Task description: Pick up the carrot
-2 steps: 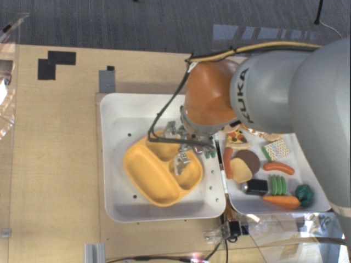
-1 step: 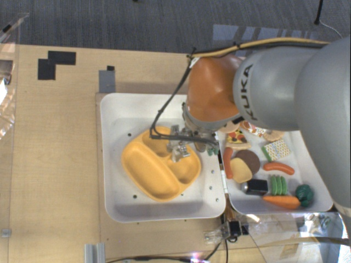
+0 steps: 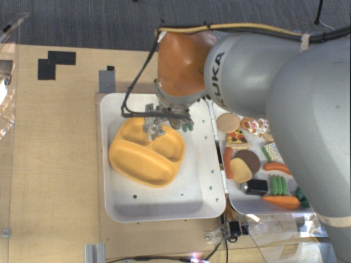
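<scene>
The carrot, orange and tapered, lies in the right bin near its front edge, just below a green toy vegetable. My gripper hangs over the left bin, well to the left of the carrot, right above a big yellow divided dish. Its small metal fingers point down at the dish's back rim. The arm's orange band and grey body cover the bin's back and much of the right bin.
The right bin also holds several toy foods: a round tan piece, a pizza slice, a brown and cream disc, a red sausage, a black block. Cables run along the bench front.
</scene>
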Available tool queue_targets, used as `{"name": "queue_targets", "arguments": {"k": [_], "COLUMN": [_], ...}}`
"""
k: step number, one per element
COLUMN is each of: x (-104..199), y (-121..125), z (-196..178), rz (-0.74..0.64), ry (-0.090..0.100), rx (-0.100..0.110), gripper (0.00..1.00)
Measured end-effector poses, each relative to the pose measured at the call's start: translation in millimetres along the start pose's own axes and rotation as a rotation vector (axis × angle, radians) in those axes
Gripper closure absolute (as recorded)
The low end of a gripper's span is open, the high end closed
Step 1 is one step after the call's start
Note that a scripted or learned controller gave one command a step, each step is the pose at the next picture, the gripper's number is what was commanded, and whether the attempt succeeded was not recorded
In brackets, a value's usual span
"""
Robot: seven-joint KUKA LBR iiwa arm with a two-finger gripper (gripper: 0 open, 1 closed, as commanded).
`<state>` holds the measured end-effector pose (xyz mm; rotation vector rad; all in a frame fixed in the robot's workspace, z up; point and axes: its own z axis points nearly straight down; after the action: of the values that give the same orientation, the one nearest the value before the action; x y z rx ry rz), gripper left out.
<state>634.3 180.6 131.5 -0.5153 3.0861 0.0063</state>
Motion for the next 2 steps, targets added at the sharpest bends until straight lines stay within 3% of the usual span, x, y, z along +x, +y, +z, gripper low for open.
{"name": "queue_targets", "arguments": {"k": [1,2], "x": [17,26], "y": [36,-22], "z": [-40,-113], "rz": [-0.384,-0.1], "ry": [-0.004,-0.008], "rx": [-0.002,0.003], "gripper": [1.0,1.0]}}
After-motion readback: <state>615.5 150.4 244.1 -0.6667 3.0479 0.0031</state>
